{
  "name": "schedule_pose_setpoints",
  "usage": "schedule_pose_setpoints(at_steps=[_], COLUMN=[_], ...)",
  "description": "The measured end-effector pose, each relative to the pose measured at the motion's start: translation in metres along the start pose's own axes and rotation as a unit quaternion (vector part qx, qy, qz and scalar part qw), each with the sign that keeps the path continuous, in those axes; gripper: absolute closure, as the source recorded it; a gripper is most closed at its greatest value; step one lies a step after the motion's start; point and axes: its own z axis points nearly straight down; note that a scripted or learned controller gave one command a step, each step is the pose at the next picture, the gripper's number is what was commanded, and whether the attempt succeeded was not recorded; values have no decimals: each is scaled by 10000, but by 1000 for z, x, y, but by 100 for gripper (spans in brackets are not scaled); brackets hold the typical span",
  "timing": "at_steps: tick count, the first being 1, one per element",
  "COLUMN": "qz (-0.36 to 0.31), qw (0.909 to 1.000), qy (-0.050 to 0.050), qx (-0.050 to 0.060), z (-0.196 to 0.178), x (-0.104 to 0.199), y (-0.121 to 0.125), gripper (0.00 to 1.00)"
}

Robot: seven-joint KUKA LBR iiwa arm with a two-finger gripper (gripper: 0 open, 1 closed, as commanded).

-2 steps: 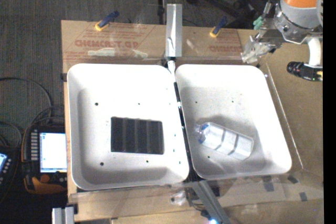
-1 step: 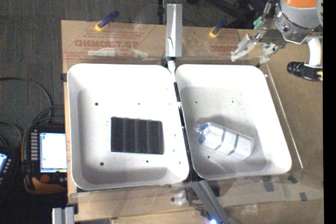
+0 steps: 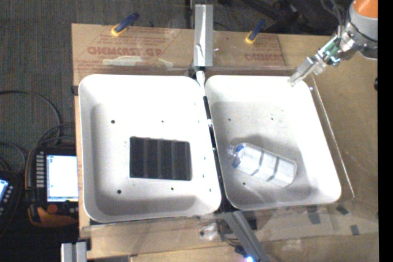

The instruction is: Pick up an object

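A clear plastic bottle (image 3: 264,164) with a white label lies on its side in the right bin (image 3: 295,112), near that bin's front. A flat black ribbed slab (image 3: 160,158) rests in the middle of the left bin (image 3: 104,107). My gripper (image 3: 299,75) hangs over the far right corner of the right bin, well away from the bottle. Its thin fingers point down and to the left, close together, with nothing between them.
The two white bins sit side by side on a cardboard-covered bench with a metal divider post (image 3: 202,37) at the back between them. Two clamps (image 3: 124,24) hold the cardboard at the rear. A handheld pendant (image 3: 52,178) lies off the bench at the left.
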Motion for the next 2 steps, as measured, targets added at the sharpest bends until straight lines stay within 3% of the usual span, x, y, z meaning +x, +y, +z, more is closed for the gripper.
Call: schedule_pose_setpoints(at_steps=[1,2], qz=[-377,-590], qw=[9993,9982], qy=[17,-41], qx=[2,-61], z=[151,200], x=[14,33], y=[-56,-99], gripper=[0,0])
